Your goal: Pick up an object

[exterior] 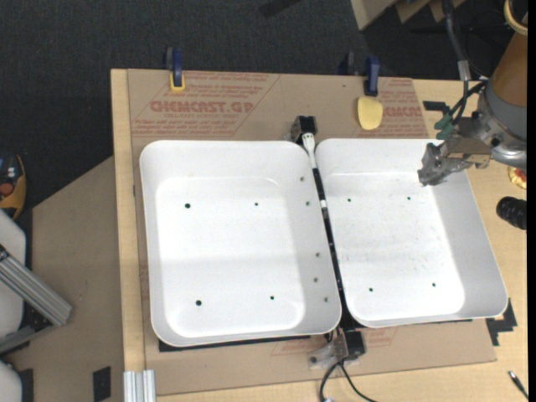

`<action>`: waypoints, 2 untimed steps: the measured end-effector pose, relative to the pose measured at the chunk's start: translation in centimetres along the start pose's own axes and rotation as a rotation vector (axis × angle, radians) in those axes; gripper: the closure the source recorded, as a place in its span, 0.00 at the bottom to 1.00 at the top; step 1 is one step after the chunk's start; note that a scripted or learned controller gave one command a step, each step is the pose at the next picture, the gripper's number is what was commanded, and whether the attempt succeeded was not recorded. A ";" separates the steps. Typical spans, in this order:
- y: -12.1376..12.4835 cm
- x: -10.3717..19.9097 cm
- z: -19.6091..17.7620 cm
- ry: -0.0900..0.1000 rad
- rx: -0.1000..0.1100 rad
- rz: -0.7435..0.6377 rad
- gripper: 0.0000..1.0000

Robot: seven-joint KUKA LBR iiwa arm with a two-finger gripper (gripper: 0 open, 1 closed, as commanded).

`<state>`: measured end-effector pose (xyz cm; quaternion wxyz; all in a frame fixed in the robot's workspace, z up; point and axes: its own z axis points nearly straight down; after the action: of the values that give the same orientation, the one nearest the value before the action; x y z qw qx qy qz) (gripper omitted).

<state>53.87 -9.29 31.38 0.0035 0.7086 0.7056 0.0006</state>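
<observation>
Pincer (429, 172) hangs over the far right corner of the right bin (469, 304); whether it is open or closed cannot be told, and nothing is seen gripped in it. Both that bin and the left bin (151, 224) show bare white floors with small dark dots, so no object to pick up can be identified inside them. One yellow piece (369, 112) lies on the brown board (126, 182) beyond the right bin, near a blue clamp (372, 74) holding the board down.
</observation>
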 end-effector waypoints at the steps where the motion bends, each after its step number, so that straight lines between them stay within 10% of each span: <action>1: 1.8 1.8 -10.6 0.002 -0.009 -0.007 1.00; 2: 5.1 8.3 -2.8 0.007 0.014 -0.010 1.00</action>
<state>58.99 -1.02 34.14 -0.0040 0.7050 0.7092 -0.0019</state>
